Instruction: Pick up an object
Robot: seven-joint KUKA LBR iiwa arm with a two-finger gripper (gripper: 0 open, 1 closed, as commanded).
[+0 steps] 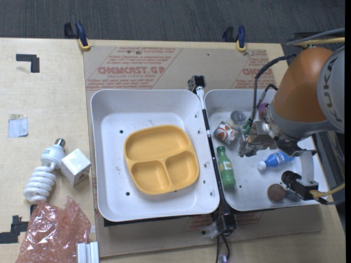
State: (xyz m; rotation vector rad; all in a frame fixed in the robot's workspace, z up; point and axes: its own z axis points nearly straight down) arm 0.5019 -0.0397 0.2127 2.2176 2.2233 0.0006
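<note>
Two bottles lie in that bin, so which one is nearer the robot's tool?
The blue bottle, just right of the tool; the green bottle lies farther left.

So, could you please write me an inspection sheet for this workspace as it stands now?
Surface: two white bins, left bin, right bin, on a board.
Job's things: green bottle, blue bottle, can, brown round item in right bin.
Clutter: yellow divided tray in left bin; spiral bulb, white cube, pink bag outside.
End effector: over right bin, finger state unclear.
Cables: black cables by the arm.
Surroundings: clamps; dark carpet.
</note>
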